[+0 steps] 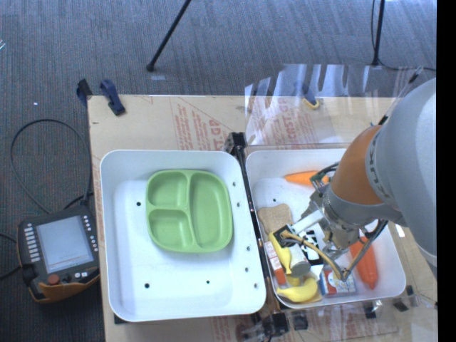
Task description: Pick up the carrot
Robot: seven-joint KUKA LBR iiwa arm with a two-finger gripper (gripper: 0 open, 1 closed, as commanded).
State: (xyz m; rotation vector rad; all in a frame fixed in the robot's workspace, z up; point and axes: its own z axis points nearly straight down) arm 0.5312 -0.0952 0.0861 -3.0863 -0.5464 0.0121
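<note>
Below, arm reaching from the right, wrist bent down over the right bin (399, 280). Gripper (308, 251) low among clutter beside a banana (299, 291); finger spread cannot be told. Carrot (366, 262) lies just right of gripper.

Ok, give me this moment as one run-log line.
task: pick up carrot | gripper: low in right bin, over banana | carrots: both loose | green plate: left bin
</note>
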